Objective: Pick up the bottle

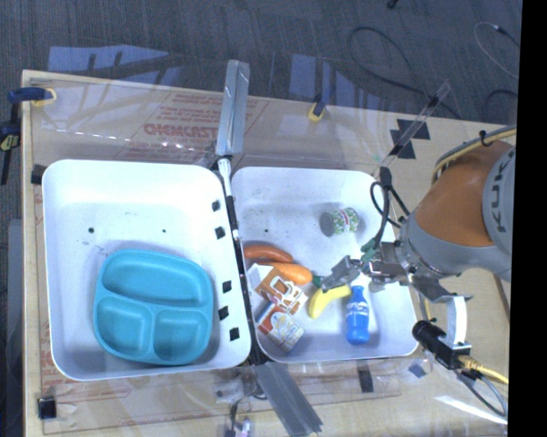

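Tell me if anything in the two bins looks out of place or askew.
Nothing looks spilled or broken. The blue bottle lies on its side in the right bin, beside the banana, the carrot and a tilted carton. The teal tray sits flat in the left bin.

arm (462, 220): grey casing | orange band | black cables | metal wrist

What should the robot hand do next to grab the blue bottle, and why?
Probably drop a little toward the near side, onto the bottle. The gripper sits just above the bottle's white cap in the right bin, with nothing between its fingers yet. The banana lies close beside the bottle, so it should come down carefully.
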`<control>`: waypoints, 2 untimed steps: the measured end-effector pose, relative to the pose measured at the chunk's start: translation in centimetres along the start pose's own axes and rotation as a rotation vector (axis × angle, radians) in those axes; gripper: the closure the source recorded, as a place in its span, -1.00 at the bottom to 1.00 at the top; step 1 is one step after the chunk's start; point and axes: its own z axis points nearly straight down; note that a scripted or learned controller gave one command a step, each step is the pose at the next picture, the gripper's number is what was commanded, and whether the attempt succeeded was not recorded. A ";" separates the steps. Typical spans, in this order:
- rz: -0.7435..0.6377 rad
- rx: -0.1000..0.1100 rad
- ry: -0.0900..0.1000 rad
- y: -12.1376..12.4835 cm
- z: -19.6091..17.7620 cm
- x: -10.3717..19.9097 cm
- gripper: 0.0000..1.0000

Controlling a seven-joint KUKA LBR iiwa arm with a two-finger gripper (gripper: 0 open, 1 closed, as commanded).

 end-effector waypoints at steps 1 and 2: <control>0.074 0.004 0.002 0.0 1.1 -0.3 -1.00; 0.052 -0.005 -0.003 0.0 -1.4 -0.5 -1.00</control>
